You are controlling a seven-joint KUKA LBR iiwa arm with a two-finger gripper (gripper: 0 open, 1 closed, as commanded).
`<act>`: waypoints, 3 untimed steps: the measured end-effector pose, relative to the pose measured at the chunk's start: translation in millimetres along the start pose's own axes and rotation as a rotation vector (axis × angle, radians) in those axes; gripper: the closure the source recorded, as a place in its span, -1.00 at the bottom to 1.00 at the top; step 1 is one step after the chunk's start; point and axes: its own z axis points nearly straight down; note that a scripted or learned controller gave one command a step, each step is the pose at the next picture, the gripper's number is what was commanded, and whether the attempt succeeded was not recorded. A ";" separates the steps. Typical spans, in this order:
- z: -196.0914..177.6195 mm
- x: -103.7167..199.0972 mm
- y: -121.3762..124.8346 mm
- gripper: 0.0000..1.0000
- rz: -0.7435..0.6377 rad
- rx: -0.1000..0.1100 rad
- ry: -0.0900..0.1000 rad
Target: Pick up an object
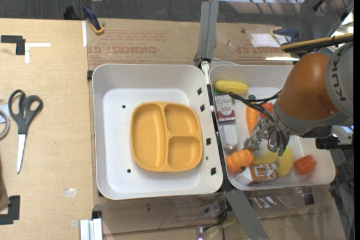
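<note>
The right bin [236, 73] holds small toy foods. At its far end lie a yellow corn [231, 86], a red and white box [224, 107] and an orange carrot [251, 117]. At its near end lie an orange pumpkin [239, 159], a yellow banana [286, 161] and a red tomato [304, 164].

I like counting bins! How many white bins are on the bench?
2. The left bin holds a yellow plate. The right bin holds toy food under the arm; more things may be hidden there.
</note>
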 end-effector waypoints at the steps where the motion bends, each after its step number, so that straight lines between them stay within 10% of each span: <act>1: -1.7 -83.8 24.1 1.00 0.388 -0.001 -0.003; 3: -155.9 -65.9 129.2 1.00 0.494 0.000 -0.002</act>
